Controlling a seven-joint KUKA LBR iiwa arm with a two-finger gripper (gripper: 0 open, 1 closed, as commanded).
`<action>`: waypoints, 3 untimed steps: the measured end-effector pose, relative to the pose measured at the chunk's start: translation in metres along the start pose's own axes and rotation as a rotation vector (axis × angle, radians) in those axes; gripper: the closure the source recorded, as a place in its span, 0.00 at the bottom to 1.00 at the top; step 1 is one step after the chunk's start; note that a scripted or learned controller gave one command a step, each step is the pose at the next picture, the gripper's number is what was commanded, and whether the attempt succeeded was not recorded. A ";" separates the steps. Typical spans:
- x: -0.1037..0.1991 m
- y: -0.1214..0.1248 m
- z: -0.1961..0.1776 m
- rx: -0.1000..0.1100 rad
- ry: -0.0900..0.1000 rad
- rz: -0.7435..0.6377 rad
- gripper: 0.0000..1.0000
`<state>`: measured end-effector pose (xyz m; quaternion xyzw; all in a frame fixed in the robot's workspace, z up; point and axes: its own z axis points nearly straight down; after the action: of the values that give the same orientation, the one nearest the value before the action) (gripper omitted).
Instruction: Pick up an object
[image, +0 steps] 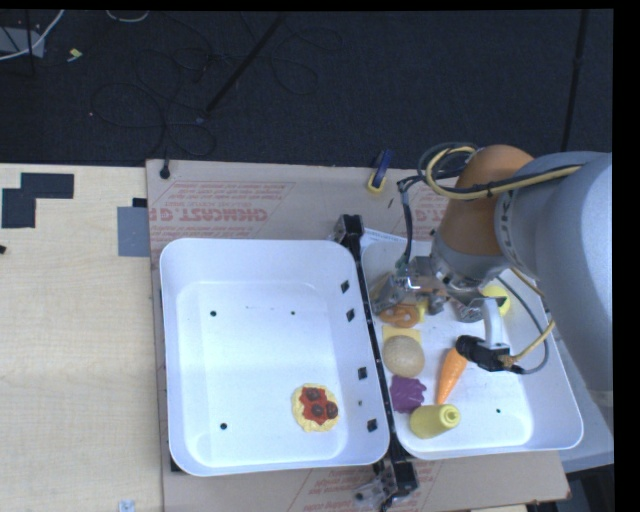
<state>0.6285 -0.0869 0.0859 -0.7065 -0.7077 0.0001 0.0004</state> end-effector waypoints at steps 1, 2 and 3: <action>0.005 -0.041 -0.001 0.007 0.001 0.006 0.00; 0.002 -0.039 -0.012 0.004 0.000 0.012 1.00; 0.002 -0.039 -0.011 0.005 0.000 0.013 0.00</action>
<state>0.5894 -0.0848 0.0972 -0.7111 -0.7031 0.0018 0.0019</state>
